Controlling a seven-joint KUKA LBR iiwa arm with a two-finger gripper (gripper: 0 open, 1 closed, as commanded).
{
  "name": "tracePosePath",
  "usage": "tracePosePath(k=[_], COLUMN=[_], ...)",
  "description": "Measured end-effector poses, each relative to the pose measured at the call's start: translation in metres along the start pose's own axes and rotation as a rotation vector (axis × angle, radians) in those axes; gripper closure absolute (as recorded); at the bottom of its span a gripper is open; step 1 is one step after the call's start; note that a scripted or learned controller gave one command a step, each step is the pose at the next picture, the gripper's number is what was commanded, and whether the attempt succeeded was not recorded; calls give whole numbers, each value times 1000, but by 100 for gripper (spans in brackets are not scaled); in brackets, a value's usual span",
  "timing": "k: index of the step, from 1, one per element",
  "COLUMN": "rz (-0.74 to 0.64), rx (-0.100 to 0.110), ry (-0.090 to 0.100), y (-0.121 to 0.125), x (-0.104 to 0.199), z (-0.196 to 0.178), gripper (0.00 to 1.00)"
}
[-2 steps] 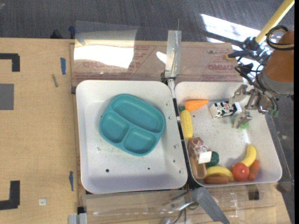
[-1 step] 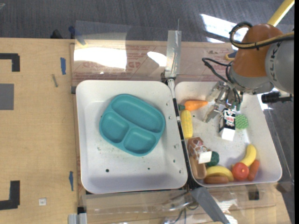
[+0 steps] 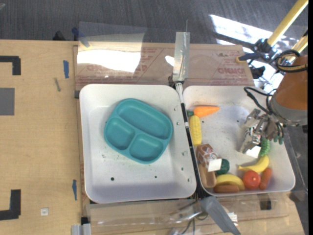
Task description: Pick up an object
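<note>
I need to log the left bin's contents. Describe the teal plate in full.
The teal plate is a rounded-square divided plate, plastic by its look, with three compartments: one large toward the far side and two smaller toward the near side. It lies flat, right side up and turned at an angle, on the floor of the left bin, somewhat toward the far side. Its compartments hold nothing, and it touches neither the bin's walls nor any other item.

Open floor mid right bin [image 3: 230, 98], left of gripper [image 3: 253, 140]. Crowded along near wall: banana [image 3: 258, 165], tomato [image 3: 251, 179], wrapped snack [image 3: 209, 162]. Corn cob [image 3: 195, 129] and carrot [image 3: 205, 110] hugging divider side. Left bin [image 3: 93, 146] blocked centrally by teal divided plate [image 3: 139, 130]; margins passable.
</note>
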State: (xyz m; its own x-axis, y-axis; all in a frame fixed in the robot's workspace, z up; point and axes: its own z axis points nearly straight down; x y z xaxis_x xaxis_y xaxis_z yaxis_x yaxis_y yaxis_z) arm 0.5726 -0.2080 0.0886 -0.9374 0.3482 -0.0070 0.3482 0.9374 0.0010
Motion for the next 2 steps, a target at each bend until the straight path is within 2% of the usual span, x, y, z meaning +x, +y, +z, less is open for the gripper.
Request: tracePosePath(k=[1,2], rz=[85,86], rx=[-14,-10], ry=[-2,-15], y=[-14,-15], x=[26,23], z=[-1,-14], gripper=[0,100])
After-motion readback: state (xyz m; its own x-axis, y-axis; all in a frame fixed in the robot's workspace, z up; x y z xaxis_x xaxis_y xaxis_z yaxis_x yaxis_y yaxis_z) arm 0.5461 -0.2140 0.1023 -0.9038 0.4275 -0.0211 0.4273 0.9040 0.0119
